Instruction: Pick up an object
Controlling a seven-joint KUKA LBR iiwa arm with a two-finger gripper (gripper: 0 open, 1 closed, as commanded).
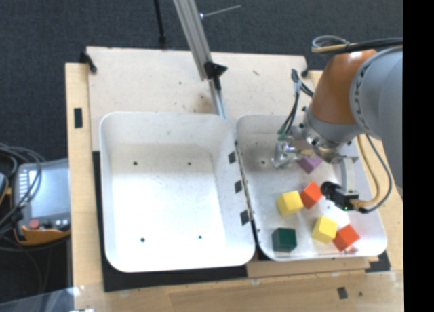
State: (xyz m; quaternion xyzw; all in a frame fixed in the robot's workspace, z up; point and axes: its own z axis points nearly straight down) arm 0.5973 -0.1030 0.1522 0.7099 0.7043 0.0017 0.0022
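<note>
Arm reaching into the right bin beside a purple block

The gripper point(290, 151) hangs low in the right bin point(258, 134); whether its jaws are wide or narrow cannot be told. A small purple block point(310, 163), pale and partly hidden, lies just right of them. Yellow point(289, 202), orange point(311, 194) and green point(284, 239) blocks lie below.
</note>
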